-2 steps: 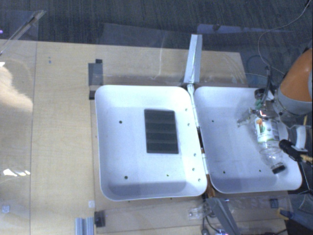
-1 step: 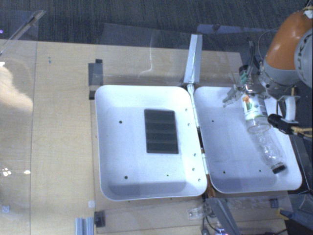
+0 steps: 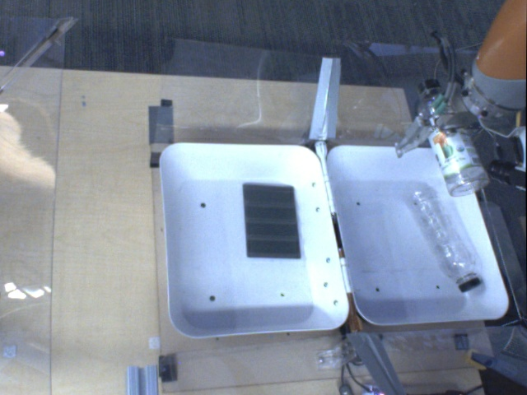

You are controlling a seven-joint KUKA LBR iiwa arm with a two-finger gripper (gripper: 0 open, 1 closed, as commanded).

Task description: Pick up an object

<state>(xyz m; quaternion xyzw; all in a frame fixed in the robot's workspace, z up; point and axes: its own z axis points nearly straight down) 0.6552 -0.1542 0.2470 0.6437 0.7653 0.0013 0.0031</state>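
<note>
Nearest the lens, the front rim of the left bin (image 3: 247, 329) and that of the right bin (image 3: 428, 316) sit side by side on the pale bench (image 3: 99, 245). A dark ribbed slab (image 3: 272, 220) lies flat in the middle of the left bin, well apart from everything else. In the right bin a clear plastic bottle (image 3: 443, 233) lies on its side along the right wall, its dark cap toward the near corner.

At the far right corner of that bin the gripper (image 3: 428, 128) hangs below the arm's orange band (image 3: 506, 48). Just beside it, a small labelled bottle (image 3: 457, 163) stands tilted over the bin's far right rim. It sits very close to the tool, but the clutter of metal and cable there hides whether the tool is clenched on it or released, so I cannot tell.

My reading is that the pick is at the grasp-or-lift step on the small labelled bottle. If it is held, the next move calls for a steady rise clear of the rim; if not, a fresh descent squarely over it, since a tilted, slick bottle slips easily
</note>
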